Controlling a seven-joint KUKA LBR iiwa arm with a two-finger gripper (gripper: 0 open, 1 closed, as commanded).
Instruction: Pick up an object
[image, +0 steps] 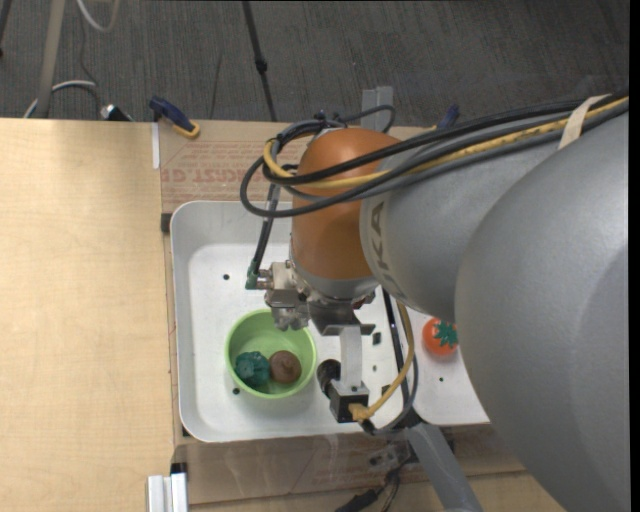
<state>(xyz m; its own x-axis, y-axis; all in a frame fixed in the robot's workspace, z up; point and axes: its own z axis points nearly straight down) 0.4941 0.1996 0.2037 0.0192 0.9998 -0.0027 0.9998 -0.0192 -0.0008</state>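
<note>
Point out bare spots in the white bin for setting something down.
Bare: the white bin's far-left corner, between its left wall and the green bowl; a thin strip between bowl and near rim. Crowded: the bowl, holding a teal piece and a brown piece, under the arm; a red tomato sits right.

The bench (80, 300) is a pale wooden board and fills the left side of the frame, from its far edge near the top down to the bottom. Beside this bare wood, toward the middle, a brown cardboard sheet (215, 165) with red printed letters lies flat on the bench. A white bin (210, 270) stands on the cardboard – shallow, with rounded corners, its left wall just beside the bare wood. The right part of the bin is hidden. At the far edge of the bench, upper left, sits a blue clamp (172, 115) with a yellow tip. In the lower left corner a short silver metal profile (165, 490) shows – at the bench's near edge.
</note>
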